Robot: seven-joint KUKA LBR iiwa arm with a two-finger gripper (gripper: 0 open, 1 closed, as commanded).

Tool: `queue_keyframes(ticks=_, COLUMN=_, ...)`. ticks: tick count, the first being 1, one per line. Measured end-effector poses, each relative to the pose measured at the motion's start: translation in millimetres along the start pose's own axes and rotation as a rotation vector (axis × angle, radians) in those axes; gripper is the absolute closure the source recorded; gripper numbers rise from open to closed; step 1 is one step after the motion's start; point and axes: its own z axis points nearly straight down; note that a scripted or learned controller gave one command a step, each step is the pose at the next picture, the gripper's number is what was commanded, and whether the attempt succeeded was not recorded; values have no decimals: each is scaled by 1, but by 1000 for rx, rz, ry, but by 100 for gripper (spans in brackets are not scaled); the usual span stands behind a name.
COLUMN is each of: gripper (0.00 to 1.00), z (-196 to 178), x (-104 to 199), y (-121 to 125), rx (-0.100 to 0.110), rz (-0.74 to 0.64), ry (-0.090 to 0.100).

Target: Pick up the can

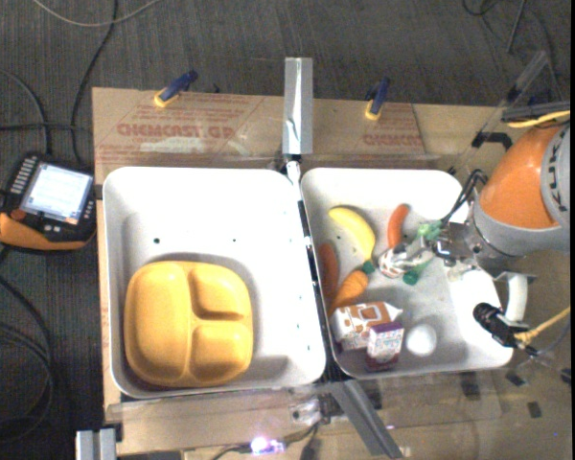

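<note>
The can (385, 344) is small and purple. It stands near the front wall of the right bin (460, 353), pressed against a brown and white carton (362, 321) on its left. My gripper (448, 248) hangs over the right side of that bin, well behind and to the right of the can. It is beside a white and green knotted toy (403, 257). The grey wrist and orange band (527, 192) hide the bin's right wall. Nothing from the bin is lifted.
In the right bin lie a banana (353, 230), a red pepper (396, 224), a carrot (351, 287) and a white ball (421, 340) just right of the can. The left bin (153, 209) holds a yellow divided tray (189, 321). A teach pendant (48, 202) sits left of the bench.
</note>
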Motion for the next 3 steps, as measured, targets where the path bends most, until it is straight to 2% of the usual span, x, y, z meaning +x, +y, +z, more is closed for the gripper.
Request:
queue_keyframes(ticks=1, gripper=0, z=31, x=6, y=27, rx=49, rz=54, ry=-1)
queue_keyframes(ticks=2, gripper=0, z=13, x=25, y=118, rx=48, rz=483, ry=-13)
queue_keyframes(ticks=3, gripper=0, z=42, x=44, y=49, rx=36, rz=483, ry=-9)
